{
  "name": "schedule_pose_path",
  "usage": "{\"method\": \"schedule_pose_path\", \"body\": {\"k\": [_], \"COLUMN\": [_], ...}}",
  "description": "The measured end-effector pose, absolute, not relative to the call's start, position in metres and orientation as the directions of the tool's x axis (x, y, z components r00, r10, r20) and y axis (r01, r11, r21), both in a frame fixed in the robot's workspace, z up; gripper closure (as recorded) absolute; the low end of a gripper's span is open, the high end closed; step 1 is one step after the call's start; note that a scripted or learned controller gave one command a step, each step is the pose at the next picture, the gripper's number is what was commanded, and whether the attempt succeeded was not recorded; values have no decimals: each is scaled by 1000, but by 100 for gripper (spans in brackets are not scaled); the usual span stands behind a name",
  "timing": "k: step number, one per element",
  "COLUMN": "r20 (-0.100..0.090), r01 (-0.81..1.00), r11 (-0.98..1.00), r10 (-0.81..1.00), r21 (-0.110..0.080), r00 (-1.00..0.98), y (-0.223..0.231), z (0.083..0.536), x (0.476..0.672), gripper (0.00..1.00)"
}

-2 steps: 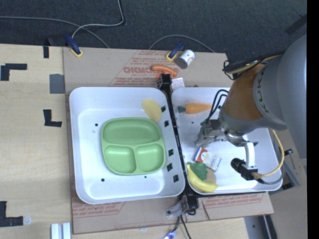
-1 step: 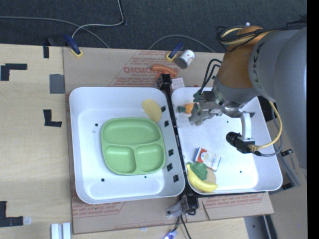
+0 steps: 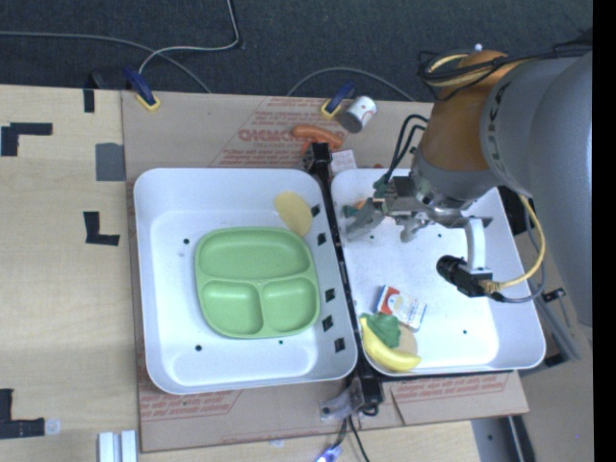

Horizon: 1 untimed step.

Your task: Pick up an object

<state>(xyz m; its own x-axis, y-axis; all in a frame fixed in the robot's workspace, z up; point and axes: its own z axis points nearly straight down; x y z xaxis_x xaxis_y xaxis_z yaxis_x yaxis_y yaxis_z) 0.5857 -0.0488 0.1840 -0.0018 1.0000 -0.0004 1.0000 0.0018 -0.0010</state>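
Holding a green tray (image 3: 257, 283) and lemon (image 3: 294, 212), left bin (image 3: 159, 219), fingers' (image 3: 361, 218) state unclear

Grey arm (image 3: 539, 152) reaching leftward, end effector (image 3: 364, 216) low.

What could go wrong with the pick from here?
The gripper hangs near the divider between the bins, so a descent may clip it. The banana, green toy and small packet crowd the right bin's near corner, touching or overlapping, so a grasp there may catch two or slip.
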Motion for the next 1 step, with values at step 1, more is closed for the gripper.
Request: {"method": "schedule_pose_path", "body": {"k": [1], "r20": [-1], "r01": [1000], "r11": [0], "r10": [1000], "r21": [-4], "r00": [0], "y": [-105], "z": [94], "x": [634], "gripper": [0]}}
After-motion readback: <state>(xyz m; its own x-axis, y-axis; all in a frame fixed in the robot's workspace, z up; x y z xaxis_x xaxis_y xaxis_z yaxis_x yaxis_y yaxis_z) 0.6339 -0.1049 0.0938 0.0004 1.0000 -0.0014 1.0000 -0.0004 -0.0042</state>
